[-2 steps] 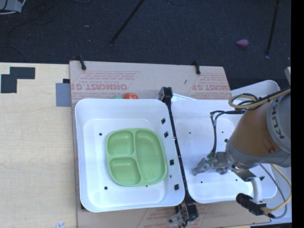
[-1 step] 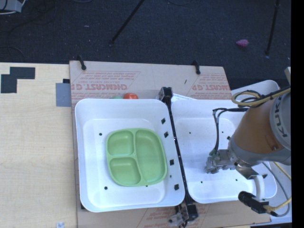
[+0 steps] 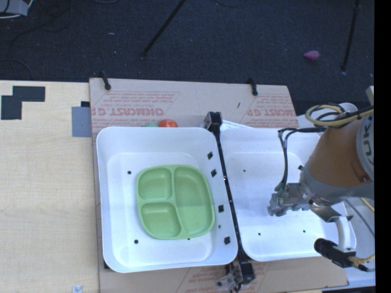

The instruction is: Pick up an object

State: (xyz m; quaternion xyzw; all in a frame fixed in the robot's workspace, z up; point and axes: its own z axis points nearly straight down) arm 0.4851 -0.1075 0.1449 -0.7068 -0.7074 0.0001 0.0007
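A light green divided plate (image 3: 174, 201) with three compartments lies flat in the left white bin (image 3: 116, 163). My gripper (image 3: 280, 206) hangs low over the floor of the right white bin (image 3: 256, 163), right of its middle, far from the plate. Its tips are small and dark against the bin floor. No object shows between them.
A small orange-red object (image 3: 167, 124) and a bit of green (image 3: 149, 125) lie just behind the left bin's far rim on the cardboard (image 3: 183, 102). A black divider (image 3: 221, 188) runs between the bins. Cables (image 3: 284, 157) hang from the arm over the right bin.
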